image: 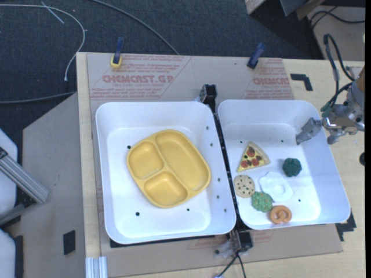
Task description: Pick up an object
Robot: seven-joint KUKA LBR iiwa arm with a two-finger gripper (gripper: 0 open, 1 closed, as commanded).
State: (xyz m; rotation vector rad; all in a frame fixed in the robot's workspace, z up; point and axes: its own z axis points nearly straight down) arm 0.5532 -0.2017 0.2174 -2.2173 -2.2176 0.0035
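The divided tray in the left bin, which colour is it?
Yellow, seen in the camera view.

Both bins, left [110, 126] and right [336, 178], appear to be formed of smooth, glossy white plastic. The divided yellow tray [168, 168] is seen as matt plastic. The bench sheet [145, 77] is noted as pale, matt, printed cardboard-like board; the blue clamps [118, 51] look plastic.

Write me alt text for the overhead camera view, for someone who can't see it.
A robot gripper hovers over the right white bin, which holds toy food: a pizza slice, cookie, fried egg, pretzel and two green vegetables. The left white bin holds a yellow divided tray.
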